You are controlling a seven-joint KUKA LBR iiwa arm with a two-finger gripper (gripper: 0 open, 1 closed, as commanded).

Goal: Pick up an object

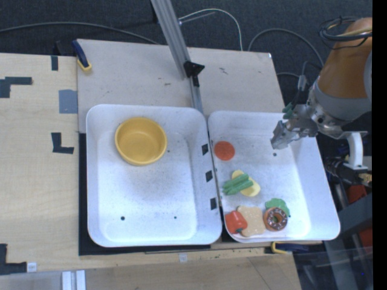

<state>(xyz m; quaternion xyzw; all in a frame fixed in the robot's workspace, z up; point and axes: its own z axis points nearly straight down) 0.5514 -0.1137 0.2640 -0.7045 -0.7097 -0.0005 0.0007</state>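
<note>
I see gripper [282, 139] over right bin [314, 186], jaw state: cannot tell. Nearest object: flat round orange-red disc [224, 150], left of jaws, apart. Green-yellow piece [240, 184] lower left of jaws.

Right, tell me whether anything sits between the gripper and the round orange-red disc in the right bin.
Nothing visible does. The gripper hangs over the right white bin's upper right; bare bin floor separates it from the orange-red disc.

Even, fairly bright overhead light, soft shadows, slightly grainy and soft focus.
</note>
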